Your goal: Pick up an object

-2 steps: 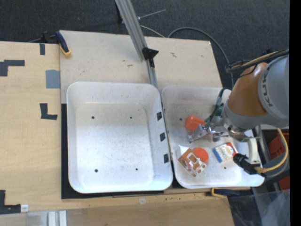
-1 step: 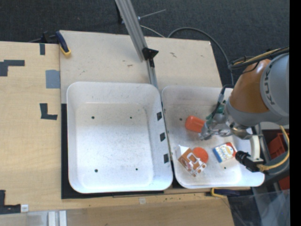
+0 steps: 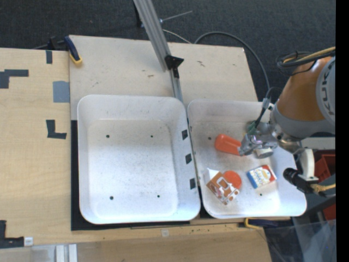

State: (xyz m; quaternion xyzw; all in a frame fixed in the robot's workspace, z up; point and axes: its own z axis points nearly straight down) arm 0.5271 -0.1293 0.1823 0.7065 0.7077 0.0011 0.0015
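Note:
The gripper (image 3: 247, 147) hangs low over the middle of the right bin (image 3: 218, 113), its tip right against the right end of an orange object (image 3: 226, 144). I cannot make out how its tip stands around that object. Toward the bin's front lies an orange-and-white packet (image 3: 224, 185) with a round orange part. A small blue, white and red box (image 3: 260, 177) rests to the right of the packet, just below the gripper.
The left bin (image 3: 131, 113) sits beside the right one, sharing a raised rim in the middle. A metal pole (image 3: 155, 29) slants across the back of the bench. A cable (image 3: 229, 37) loops behind the right bin. The arm's orange band (image 3: 305, 94) stands at the right.

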